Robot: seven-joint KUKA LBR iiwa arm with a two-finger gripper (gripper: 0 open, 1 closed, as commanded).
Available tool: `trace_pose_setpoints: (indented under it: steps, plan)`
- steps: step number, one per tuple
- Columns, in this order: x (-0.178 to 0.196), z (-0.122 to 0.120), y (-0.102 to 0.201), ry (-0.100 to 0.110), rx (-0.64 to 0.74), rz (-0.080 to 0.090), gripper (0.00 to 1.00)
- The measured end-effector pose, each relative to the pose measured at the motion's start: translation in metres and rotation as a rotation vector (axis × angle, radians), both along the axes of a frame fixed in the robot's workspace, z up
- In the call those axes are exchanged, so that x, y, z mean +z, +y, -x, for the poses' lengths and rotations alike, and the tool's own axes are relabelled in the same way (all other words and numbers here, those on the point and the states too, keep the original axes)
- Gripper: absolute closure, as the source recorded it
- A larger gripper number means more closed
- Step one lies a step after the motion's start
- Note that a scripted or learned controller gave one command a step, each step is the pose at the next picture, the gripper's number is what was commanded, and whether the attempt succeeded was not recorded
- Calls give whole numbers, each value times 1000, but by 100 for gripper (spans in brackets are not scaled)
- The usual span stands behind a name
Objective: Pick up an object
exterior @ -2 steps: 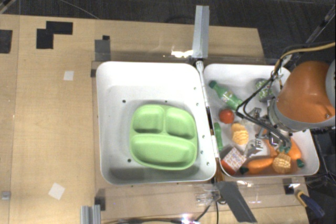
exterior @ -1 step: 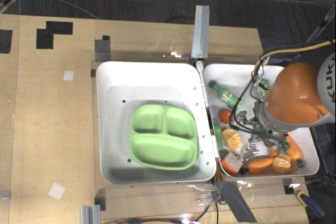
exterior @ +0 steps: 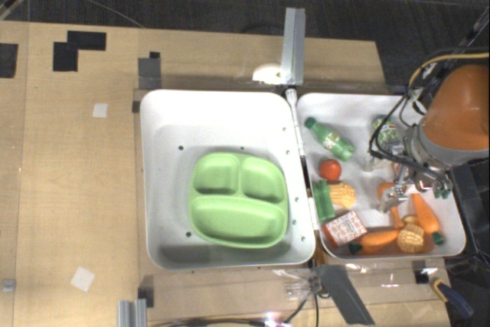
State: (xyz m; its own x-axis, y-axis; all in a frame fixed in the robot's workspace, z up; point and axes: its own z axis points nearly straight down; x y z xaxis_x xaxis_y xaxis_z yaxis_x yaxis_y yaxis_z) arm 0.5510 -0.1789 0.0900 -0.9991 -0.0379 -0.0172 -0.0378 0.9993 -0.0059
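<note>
Nearest the camera, along the front wall of the right white bin [exterior: 459,245], a small red-and-white patterned carton [exterior: 345,227], an orange toy carrot [exterior: 378,241] and a yellow waffle-textured piece [exterior: 410,239] are seen lying packed together.

Left to right: the left white bin [exterior: 157,188] bears a green three-compartment plastic tray [exterior: 239,199]. In the right bin a green plastic bottle [exterior: 330,138], a red toy tomato [exterior: 330,169] and a yellow corn cob [exterior: 342,196] are noted, loosely spaced. The two-finger gripper [exterior: 395,194] is seen low among the toys near a second orange carrot [exterior: 425,213]; whether anything is grasped cannot be told.

A clean pick is judged to need one isolated target; the tomato or bottle is better placed than the crowded front row. Fingers should be centred across the narrow axis before closing.
</note>
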Motion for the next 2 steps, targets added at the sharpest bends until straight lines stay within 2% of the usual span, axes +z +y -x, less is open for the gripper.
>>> trace_pose_setpoints:
  steps: [1, 2]
  plan:
    - [1, 45, 60, -3, 87, 1, 0]
    - [2, 50, 61, -16, 196, 3, 0]
